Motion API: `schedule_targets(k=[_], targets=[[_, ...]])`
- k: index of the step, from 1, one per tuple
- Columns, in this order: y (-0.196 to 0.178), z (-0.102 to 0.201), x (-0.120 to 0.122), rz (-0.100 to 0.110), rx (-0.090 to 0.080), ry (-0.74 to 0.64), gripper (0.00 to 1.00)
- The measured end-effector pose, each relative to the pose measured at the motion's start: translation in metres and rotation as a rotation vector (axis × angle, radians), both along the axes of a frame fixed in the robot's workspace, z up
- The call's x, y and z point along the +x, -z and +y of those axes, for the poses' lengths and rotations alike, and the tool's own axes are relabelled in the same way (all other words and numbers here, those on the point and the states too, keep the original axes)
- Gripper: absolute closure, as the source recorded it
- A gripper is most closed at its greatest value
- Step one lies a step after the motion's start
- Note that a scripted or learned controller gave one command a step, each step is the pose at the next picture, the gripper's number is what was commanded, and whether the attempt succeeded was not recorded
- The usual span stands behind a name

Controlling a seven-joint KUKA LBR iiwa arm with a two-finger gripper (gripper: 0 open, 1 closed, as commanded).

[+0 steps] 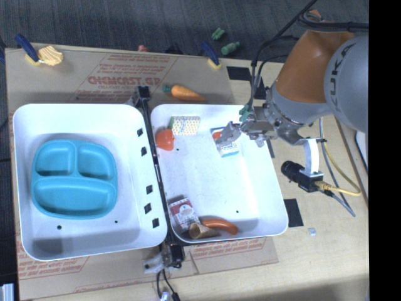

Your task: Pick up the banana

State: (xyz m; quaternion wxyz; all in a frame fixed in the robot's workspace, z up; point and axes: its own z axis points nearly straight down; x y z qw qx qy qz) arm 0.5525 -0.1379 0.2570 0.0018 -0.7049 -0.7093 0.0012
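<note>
Banana I cannot find with certainty; my end effector (233,132) hovers in the right bin (263,187), grip state I cannot tell.

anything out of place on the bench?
Yes: a carrot lies outside the bins, on the cardboard behind the right bin. The gripper sits over a small packet, not a banana.

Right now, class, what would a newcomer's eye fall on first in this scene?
Probably the blue divided tray lying in the left bin, bright against the white. Next, the grey-and-orange arm reaching in from the right, its gripper over the upper part of the right bin beside a small packet.
</note>
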Motion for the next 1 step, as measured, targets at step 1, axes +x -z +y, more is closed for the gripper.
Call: schedule_targets(k=[1], targets=[[0.0422, 0.0711, -0.0463, 0.001, 0.000, -0.070, 0.00]])
